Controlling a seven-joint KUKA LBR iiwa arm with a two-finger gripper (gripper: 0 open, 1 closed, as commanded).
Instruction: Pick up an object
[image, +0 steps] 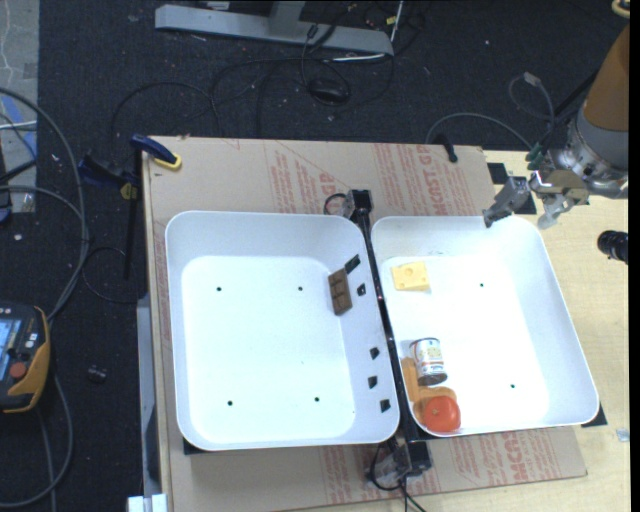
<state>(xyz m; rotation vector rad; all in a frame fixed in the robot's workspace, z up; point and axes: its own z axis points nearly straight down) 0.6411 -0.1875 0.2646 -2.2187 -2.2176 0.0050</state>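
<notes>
My gripper (523, 207) hangs with its jaws apart at the upper right, far from the can (430, 361), so I might grab only air.

Orange band, grey wrist, 2-fingered metal claw (526, 210)

One high camera — slanting down on both bins (270, 235).

Smooth, glossy white plastic in both bins (270, 250). Matt brown cardboard, printed red, over the worktop (260, 175). Shiny metal on the small can (430, 362), well below the jaws. Glossy red skin on the tomato (440, 412).
</notes>
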